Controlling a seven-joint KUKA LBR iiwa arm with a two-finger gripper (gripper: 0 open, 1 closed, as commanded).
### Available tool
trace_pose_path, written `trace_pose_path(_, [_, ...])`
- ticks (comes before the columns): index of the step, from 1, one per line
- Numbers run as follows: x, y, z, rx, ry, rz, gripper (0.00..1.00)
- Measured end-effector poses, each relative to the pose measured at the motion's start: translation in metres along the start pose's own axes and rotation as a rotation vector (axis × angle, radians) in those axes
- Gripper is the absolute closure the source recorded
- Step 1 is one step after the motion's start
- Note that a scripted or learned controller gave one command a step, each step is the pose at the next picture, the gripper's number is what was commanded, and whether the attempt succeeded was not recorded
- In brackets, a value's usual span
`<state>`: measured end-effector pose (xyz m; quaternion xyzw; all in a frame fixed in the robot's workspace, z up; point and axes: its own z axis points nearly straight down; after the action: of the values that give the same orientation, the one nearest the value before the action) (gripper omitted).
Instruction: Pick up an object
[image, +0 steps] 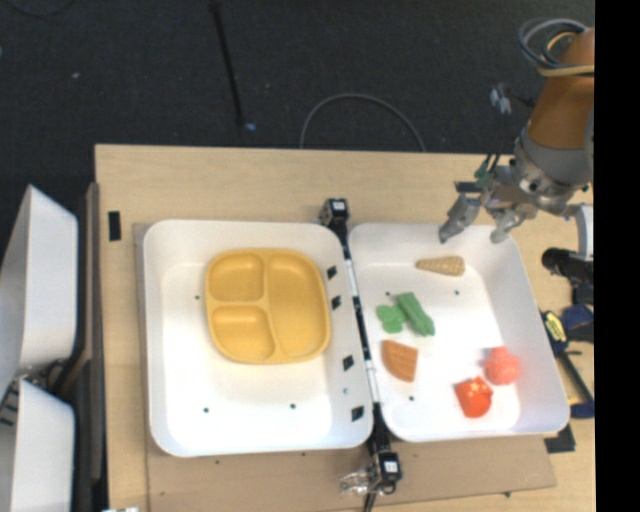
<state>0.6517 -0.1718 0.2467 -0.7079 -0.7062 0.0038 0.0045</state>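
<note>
1. Toy food pieces lie loose in the right bin (520, 262), none of them held; every place below is given relative to the green broccoli-like piece (406, 314) near that bin's middle.
2. Up and to the right of the green piece, near the bin's far wall, lies a tan cone-shaped piece (441, 265), its tip pointing left.
3. Just below the green piece rests an orange wedge (400, 360).
4. Well to the lower right sit a pinkish-red round piece (502, 365) and, just beside it lower down, a red pepper-like piece (475, 397).
5. The gripper (471, 228) hangs above the bin's far edge, up and to the right of the green piece and just beyond the cone; its jaws stand spread apart with nothing between them.
6. Left of the green piece, past the divider, the left bin (165, 400) carries a yellow three-compartment plate (268, 304).
7. Both bins rest on a light wooden tabletop (250, 185).
</note>
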Motion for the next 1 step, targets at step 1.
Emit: trace_pose_path(1, [0.0006,0.0022,-0.009,-0.014,-0.001,-0.003,0.0])
